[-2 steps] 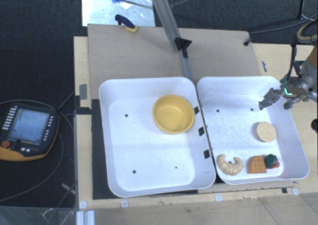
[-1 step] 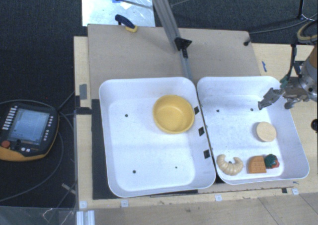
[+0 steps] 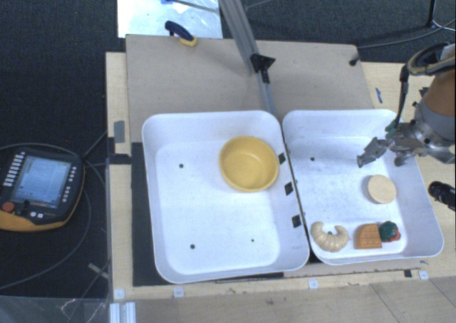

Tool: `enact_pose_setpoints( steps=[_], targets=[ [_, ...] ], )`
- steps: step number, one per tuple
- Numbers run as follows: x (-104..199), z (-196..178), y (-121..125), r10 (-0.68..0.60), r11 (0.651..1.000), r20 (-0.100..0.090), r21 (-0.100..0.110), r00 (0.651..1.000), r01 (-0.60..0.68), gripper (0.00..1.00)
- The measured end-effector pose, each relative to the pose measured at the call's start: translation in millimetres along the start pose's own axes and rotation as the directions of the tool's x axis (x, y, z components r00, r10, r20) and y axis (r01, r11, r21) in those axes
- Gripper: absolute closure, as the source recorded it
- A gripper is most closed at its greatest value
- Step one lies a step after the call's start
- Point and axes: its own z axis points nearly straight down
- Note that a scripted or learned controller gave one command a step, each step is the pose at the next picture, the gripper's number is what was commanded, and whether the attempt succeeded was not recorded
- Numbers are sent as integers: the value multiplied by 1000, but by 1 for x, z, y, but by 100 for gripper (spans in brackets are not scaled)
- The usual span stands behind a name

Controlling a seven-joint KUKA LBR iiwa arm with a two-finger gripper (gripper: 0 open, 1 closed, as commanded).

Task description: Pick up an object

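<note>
My gripper hangs over the right bin, its two fingers spread apart with nothing between them. Just below it lies a round beige disc. Along the bin's front edge sit a pale croissant-shaped piece, an orange waffle-like block and a small red and green object. A yellow bowl rests in the left bin, near its right wall.
A grey pole slants across the brown board behind the bins. A teach pendant lies on the dark floor at the left. The arm's body stands at the right edge.
</note>
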Motion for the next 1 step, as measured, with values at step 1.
enact_pose_setpoints(
  steps=[1],
  targets=[
    [5, 45, -7, 0, 1000, 0, 0, 1000, 0, 0]
  ],
)
